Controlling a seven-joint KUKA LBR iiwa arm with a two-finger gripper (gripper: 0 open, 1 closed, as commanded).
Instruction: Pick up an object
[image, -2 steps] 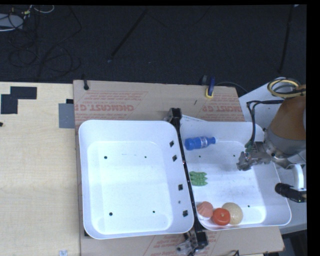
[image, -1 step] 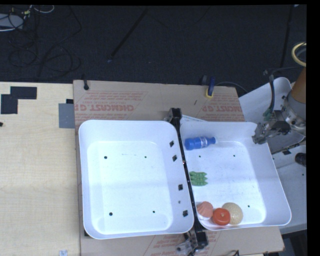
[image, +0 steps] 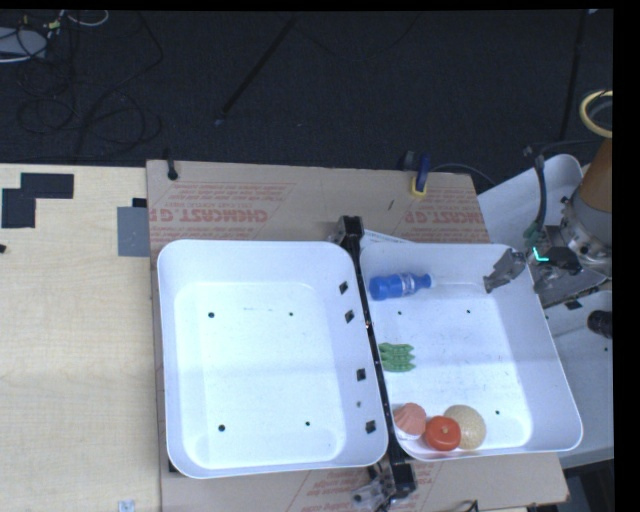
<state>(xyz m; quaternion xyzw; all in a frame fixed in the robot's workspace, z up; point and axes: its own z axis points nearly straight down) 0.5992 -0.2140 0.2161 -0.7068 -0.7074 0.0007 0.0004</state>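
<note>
Bottle: we see a blue bottle (image: 399, 286) lying on its side in the right bin (image: 520, 350), a fair way to the left of the jaws (image: 503, 272) and level with them. We judge it light, stiff and slick, likely to roll; we would take it across the middle of its body.
Green toy: a small ribbed green piece (image: 396, 357) lies below and left of the jaws, near the wall between the bins. It looks light and slightly soft.
Round things: a pink one (image: 408, 418), a red one (image: 442, 433) and a tan one (image: 466, 424) crowd together far below the jaws, touching, so awkward to pick singly.
Jaws: at the right bin's upper right rim, nothing between them; we cannot tell whether they are spread or pressed together.
Left bin (image: 260, 350): well away to the left of the jaws.
</note>
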